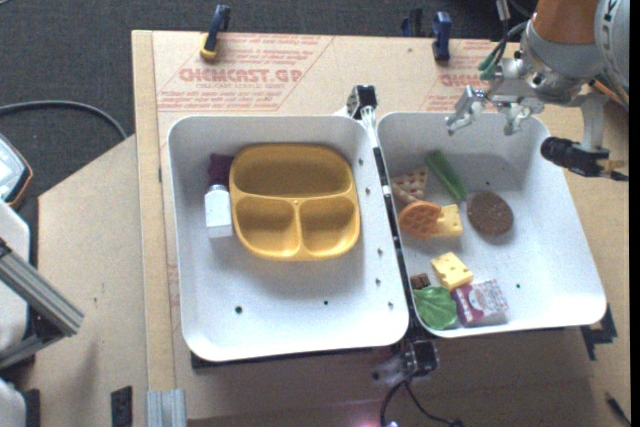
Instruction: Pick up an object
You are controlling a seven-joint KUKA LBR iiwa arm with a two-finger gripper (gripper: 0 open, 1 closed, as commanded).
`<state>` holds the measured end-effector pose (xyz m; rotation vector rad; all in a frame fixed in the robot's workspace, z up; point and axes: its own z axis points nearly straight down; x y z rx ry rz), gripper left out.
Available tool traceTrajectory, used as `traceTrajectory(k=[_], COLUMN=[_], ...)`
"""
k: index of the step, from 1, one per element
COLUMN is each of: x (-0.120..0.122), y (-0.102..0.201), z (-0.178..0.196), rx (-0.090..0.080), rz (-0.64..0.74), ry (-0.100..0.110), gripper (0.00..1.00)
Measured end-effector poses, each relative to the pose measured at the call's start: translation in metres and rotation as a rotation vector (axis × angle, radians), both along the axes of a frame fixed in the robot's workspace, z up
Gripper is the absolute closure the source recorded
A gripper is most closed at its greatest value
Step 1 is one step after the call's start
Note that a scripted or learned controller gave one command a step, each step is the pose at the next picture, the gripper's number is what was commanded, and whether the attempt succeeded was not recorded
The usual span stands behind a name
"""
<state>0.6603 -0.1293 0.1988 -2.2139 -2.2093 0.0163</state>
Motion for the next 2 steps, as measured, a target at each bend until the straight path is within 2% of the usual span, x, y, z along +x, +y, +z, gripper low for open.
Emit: traceTrajectory(k=[1, 2], x=[0.003, 0.006], y=[0.0, 0.004], z=[0.01, -0.053], rx=[-0.002, -0.001], rz=[0.002, 0.004], ry=[-0.016, -0.009], gripper=[0.0, 0.0])
